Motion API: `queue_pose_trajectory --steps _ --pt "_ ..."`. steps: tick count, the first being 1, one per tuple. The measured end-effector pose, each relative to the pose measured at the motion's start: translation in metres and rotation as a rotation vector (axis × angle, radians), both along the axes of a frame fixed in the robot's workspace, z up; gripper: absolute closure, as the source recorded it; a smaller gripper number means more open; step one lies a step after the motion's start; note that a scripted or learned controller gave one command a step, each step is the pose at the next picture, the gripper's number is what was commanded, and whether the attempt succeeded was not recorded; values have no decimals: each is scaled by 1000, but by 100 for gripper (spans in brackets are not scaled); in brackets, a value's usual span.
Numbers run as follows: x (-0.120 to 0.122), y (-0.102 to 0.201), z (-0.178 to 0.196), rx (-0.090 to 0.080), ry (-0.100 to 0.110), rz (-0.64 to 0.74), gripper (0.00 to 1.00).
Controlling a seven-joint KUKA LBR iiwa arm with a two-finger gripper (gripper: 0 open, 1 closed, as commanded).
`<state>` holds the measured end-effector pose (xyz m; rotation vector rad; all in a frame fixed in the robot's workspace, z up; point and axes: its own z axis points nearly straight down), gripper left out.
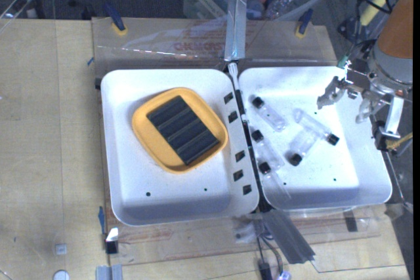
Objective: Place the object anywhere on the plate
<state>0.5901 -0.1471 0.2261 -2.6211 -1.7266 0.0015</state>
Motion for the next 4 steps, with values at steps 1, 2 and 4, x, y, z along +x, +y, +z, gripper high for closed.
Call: queue_pose_trajectory --steps 1,2,4 --pt "1 0 8 -1 -2 -43 0" --pt "-18 14 13 2 3 -62 0" --pt "-24 33 12 0 3 -93 0"
